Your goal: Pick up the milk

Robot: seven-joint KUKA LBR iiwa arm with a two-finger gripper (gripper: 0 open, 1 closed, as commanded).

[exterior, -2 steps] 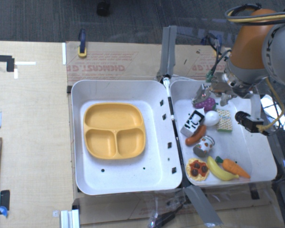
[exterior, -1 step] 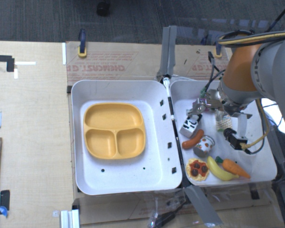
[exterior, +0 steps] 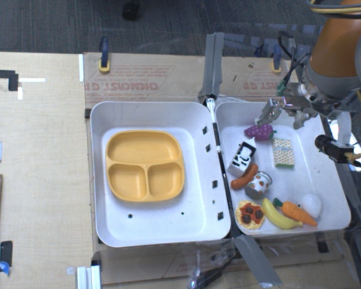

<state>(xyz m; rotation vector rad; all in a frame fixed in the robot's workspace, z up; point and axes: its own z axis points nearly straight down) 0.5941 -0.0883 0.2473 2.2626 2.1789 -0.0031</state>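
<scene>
Over the right white plastic bin point(exterior: 325, 218), far end, hangs the metal two-finger gripper point(exterior: 283, 113), fingers spread, nothing between them. Small black-and-white milk carton point(exterior: 242, 157) lies tilted mid-bin, touching the glossy brown sausage point(exterior: 245, 176), near bumpy purple grapes point(exterior: 259, 131). Left bin point(exterior: 102, 179) holds a smooth yellow three-compartment tray point(exterior: 145, 164). Arm's orange band point(exterior: 340, 41) is cut off at the frame's edge.

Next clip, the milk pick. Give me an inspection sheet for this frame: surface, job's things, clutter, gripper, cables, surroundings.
Surface: two white bins; left bin holds a yellow tray.
Job's things: milk carton in right bin, tilted, beside the sausage.
Clutter: grapes, sponge, banana, carrot, pizza slice.
Gripper: gripper above the right bin's far edge, holding nothing.
Cables: black cables by the arm.
Surroundings: cardboard, blue clamp.
</scene>
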